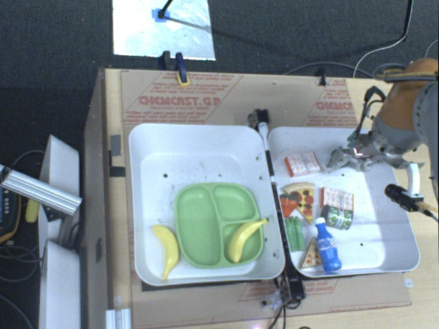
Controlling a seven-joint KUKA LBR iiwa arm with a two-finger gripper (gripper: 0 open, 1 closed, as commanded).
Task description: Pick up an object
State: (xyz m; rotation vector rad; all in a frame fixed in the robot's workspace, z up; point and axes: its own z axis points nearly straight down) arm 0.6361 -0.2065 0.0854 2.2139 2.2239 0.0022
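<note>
My gripper [348, 159] hovers over the back part of the right bin [401, 242], open, with nothing between its fingers. Just left of it lies a small orange and white box [302, 163]. Nearer the front are a toy pizza slice [298, 199], a red, white and green carton [337, 207], a green vegetable piece [294, 232], a blue bottle [328, 246] and a second pizza slice [310, 254]. The left bin [147, 184] holds a green divided plate [206, 214]. One banana [167, 250] lies beside the plate and another banana [244, 237] lies on it.
The grey arm with its orange band [411, 98] reaches in from the right over the right bin's back corner. A ridge [273, 204] where the two bin walls meet divides the bins. Bare white floor lies at the right bin's right side.
</note>
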